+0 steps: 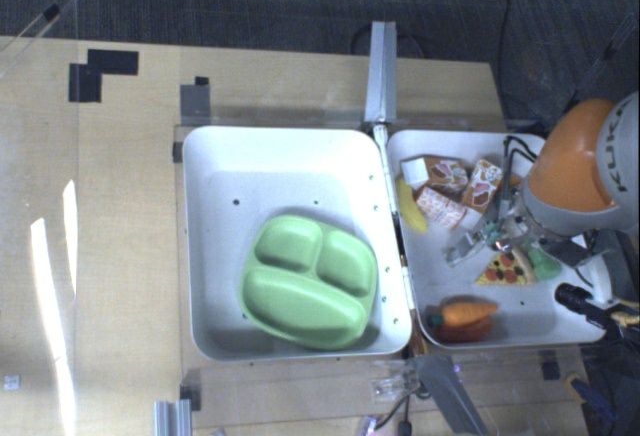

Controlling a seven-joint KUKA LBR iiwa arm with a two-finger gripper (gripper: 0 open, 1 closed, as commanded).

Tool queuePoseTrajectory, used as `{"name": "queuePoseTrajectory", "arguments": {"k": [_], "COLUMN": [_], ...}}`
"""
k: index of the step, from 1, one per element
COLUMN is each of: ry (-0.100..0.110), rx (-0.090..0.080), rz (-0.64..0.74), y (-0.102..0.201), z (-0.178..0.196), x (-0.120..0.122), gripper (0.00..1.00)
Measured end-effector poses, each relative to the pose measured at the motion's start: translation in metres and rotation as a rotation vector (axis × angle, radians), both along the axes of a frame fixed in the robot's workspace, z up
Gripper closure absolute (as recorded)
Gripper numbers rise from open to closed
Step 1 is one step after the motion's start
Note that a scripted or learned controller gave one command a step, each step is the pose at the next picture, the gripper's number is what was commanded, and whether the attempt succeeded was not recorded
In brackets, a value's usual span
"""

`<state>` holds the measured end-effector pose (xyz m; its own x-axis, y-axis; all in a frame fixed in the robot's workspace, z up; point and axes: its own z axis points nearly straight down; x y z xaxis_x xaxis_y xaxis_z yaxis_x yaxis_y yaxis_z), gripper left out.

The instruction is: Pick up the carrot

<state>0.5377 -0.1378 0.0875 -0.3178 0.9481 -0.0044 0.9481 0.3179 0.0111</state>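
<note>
Fingers point(470, 246) look spread, metal tips splayed toward 9 o'clock with bare bin floor between them, nothing pinched; gripper point(478, 244) sits low in the middle of the right bin point(560, 324), arm point(575, 169) reaching in from 3 o'clock with the orange band over it; carrot point(466, 316) lies near the bin's 6 o'clock wall, toward the 7 o'clock corner, apart from the tips and roughly at 6 o'clock from them; my read: the tool is parked over open floor short of the target, so it needs a shift toward 6 o'clock before closing; carrot looks like a stubby orange toy, long axis running 9-to-3, lying flat, darker and shadowed underneath, narrower end toward 3 o'clock; pizza slice point(505, 271) sits just beside the tips at 4 o'clock, snack packets point(455, 189) cluster at 12 o'clock, a yellow piece point(408, 207) hugs the 9 o'clock wall; none touch the carrot, so approach looks uncluttered; left bin point(210, 224) holds a green divided tray point(310, 281), not relevant.
</note>
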Motion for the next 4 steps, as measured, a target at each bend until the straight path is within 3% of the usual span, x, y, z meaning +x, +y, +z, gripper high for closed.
{"name": "queuePoseTrajectory", "arguments": {"k": [1,2,3,4], "ry": [-0.009,-0.009,0.007,-0.004], "rx": [-0.007,-0.011,-0.005,-0.013], "rz": [0.274,0.608,0.845,1.069], "y": [0.005,-0.01,0.034,-0.004], "z": [0.001,0.001,0.065,0.001], "x": [-0.043,-0.043,-0.048,-0.044], "gripper": [0.0,0.0,0.0,0.0]}}
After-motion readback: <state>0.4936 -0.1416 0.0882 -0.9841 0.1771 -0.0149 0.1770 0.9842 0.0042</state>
